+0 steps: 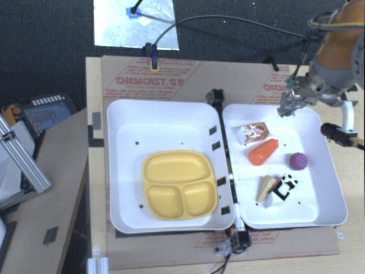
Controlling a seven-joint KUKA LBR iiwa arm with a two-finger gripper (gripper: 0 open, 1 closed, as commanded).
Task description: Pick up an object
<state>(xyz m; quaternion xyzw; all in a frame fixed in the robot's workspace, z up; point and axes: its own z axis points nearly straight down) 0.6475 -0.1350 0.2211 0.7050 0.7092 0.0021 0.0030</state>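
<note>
Pincer: the gripper [287, 108] hangs at the upper right of the frame, over the top edge of the right bin; honestly can't tell how it's set, it's just a small dark blob from up here, and I see nothing in it.

Arm: grey arm [336, 61] with its orange band comes in from the right edge, upper corner, with cables looping off behind it.

Right bin: the right bin [328, 210] sits in the right half of the frame and has all the small stuff.

Packet: a little red-and-white packet [254, 133] lies closest to the gripper, just below and left of it, upper part of the bin.

Carrot: an orange carrot [263, 152] lies tilted right under the packet, about touching it.

Ball: a purple ball [298, 161] sits to the right of the carrot, apart from it.

Cone: a tan cone [265, 188] lies lower down, beside a black-and-white block [284, 188].

Left bin: the left bin [122, 130] holds a yellow divided tray [179, 184], lower middle of the frame.

Bench: cardboard sheet [171, 76] under both bins.
</note>
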